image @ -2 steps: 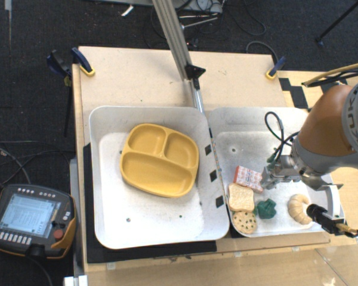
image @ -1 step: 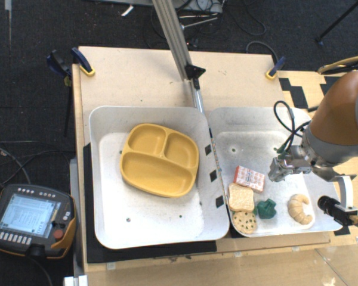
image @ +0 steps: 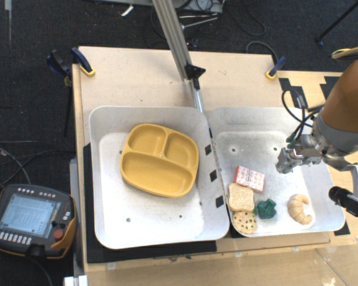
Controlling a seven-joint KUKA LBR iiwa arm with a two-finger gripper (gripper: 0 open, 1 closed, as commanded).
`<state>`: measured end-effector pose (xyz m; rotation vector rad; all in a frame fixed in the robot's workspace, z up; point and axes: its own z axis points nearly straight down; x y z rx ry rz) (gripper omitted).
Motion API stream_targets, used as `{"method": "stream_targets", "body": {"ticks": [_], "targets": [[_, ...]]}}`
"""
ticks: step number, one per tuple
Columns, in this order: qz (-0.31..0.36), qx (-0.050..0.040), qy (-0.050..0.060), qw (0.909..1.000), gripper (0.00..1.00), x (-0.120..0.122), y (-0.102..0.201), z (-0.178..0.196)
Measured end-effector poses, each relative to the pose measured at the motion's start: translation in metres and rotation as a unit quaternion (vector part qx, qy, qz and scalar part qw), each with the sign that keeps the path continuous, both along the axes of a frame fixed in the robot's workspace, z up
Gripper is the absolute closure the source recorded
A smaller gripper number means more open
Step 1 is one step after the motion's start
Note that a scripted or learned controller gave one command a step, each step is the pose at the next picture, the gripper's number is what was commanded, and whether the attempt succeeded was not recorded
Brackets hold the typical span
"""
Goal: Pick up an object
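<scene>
In the right bin (image: 250,133) lie a pink-and-white wafer (image: 250,178), a slice of toast (image: 241,197), a round cracker (image: 244,221), a green broccoli piece (image: 266,208) and a croissant (image: 300,208). My gripper (image: 286,162) hangs over the right side of that bin, up and to the right of the wafer and above the croissant. Nothing shows between its fingers. The arm with its orange band (image: 349,94) reaches in from the right.
A yellow divided plate (image: 160,159) sits in the left bin (image: 107,130). A slanted metal pole (image: 174,31) crosses the bench at the back. A teach pendant (image: 27,219) lies on the floor at the left. Clamps (image: 83,62) hold the bench corners.
</scene>
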<state>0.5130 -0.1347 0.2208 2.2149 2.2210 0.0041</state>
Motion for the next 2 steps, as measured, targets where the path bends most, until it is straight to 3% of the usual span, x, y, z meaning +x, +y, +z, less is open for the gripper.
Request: {"method": "stream_targets", "body": {"ticks": [2], "targets": [[0.003, 0.0015, 0.002, 1.0, 1.0, 0.028, 0.093, -0.007]]}}
